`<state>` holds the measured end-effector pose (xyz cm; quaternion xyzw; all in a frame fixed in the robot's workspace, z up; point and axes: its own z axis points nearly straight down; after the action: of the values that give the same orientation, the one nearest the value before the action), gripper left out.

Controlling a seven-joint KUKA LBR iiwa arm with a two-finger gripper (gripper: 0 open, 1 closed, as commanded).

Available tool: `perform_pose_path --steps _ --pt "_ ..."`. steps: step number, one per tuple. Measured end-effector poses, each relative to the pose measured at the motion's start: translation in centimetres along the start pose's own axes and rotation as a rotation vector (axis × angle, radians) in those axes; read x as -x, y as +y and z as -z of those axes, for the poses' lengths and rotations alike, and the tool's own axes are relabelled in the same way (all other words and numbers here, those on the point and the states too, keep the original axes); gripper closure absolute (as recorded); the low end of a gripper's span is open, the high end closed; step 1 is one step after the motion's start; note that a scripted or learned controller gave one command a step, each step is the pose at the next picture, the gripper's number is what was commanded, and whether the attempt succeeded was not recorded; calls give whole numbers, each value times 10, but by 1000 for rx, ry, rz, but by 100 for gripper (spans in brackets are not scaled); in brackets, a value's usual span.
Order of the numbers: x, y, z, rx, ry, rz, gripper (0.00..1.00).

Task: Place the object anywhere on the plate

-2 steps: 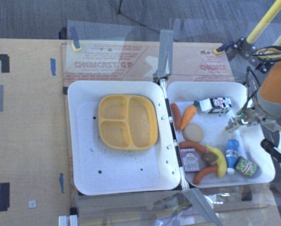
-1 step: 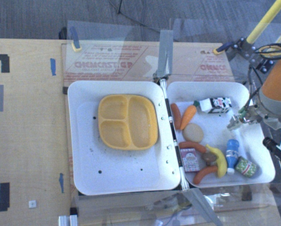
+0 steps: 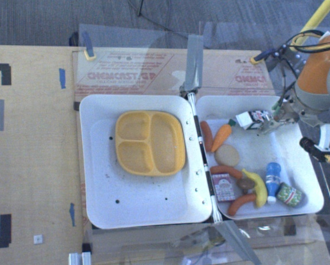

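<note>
A yellow three-compartment plate lies in the left white bin with nothing on it. My gripper is low over the back of the right bin, reaching in from the right. Its tip is right beside a small white and dark packet that lies at the bin's back. Whether the packet is in its grasp is not visible.
The right bin also holds a carrot, a sausage, a pale potato, a banana, a blue bottle, a green can, a red packet and another sausage. A divider rail separates the bins.
</note>
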<state>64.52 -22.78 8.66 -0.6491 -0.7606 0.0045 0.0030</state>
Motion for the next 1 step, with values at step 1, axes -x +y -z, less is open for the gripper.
perform_pose_path --steps 1 --pt "-3 20 1 18 -9 747 100"
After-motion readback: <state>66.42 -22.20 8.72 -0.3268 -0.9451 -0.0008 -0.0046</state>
